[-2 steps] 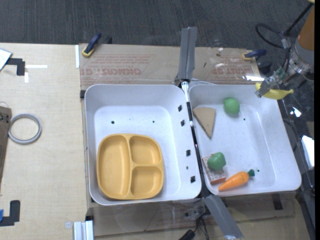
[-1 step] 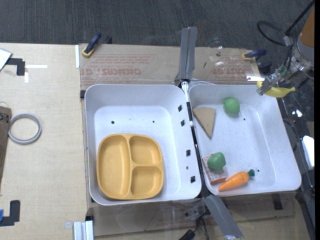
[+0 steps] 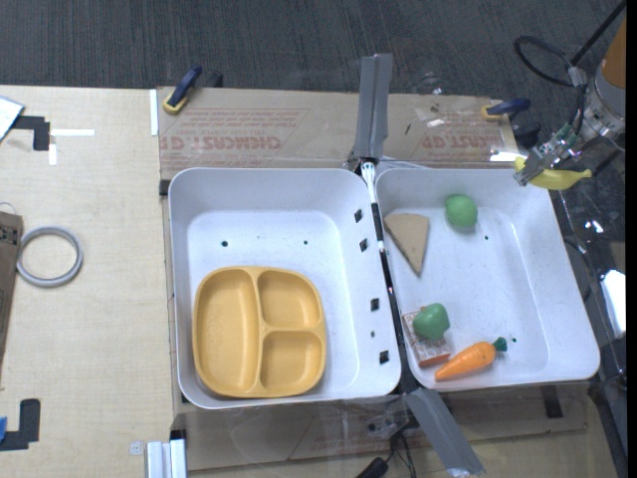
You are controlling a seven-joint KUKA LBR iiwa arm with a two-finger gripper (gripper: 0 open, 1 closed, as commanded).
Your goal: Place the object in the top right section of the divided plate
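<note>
A yellow divided plate (image 3: 227,332) lies in the front of the left bin (image 3: 259,207), with three sections; nothing lies in its top right section (image 3: 289,302). My gripper (image 3: 550,170) hangs over the far right corner of the right bin (image 3: 537,277), at the right edge of the view. A small yellow object (image 3: 563,178) shows between its fingers, lifted above the bin's rim. The gripper is far to the right of the plate, with the whole right bin between them.
In the right bin lie a green ball (image 3: 460,211), a tan wedge (image 3: 409,239), a green piece on a small block (image 3: 431,321) and a carrot (image 3: 466,359). A tape roll (image 3: 48,256) lies on the bench at left. Blue clamps (image 3: 182,88) hold the cardboard behind.
</note>
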